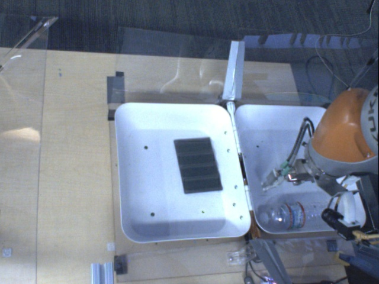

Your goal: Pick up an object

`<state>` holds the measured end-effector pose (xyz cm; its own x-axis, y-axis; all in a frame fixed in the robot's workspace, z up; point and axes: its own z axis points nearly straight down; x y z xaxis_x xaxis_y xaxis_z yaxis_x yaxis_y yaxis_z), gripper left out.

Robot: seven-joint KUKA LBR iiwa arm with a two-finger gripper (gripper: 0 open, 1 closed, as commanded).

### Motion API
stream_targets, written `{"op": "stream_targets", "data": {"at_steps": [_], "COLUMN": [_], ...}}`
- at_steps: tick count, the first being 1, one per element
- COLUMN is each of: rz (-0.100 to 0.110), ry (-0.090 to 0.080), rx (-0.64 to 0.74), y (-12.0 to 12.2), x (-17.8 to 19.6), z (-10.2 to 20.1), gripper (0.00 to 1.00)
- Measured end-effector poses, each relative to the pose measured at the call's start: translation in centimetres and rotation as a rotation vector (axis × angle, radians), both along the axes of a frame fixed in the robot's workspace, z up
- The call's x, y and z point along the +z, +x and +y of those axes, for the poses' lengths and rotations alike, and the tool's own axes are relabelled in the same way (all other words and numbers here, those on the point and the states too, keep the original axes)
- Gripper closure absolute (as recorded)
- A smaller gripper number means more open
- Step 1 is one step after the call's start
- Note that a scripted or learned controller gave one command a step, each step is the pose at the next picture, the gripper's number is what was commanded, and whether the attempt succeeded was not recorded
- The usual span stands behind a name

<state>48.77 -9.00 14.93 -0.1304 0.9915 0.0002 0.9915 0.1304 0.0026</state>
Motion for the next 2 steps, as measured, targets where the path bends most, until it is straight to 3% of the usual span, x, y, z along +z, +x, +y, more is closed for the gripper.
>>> {"op": "stream_targets", "data": {"at_steps": [1,2], "rz": [-0.004,-0.013], "ry": [-0.002,0.001], "rx": [-0.108,-0.212], "y": [0.1,0.4], "x": [6.8,-5.9], "z": [-9.6,0.3], "gripper": [0.0,0.0]}}
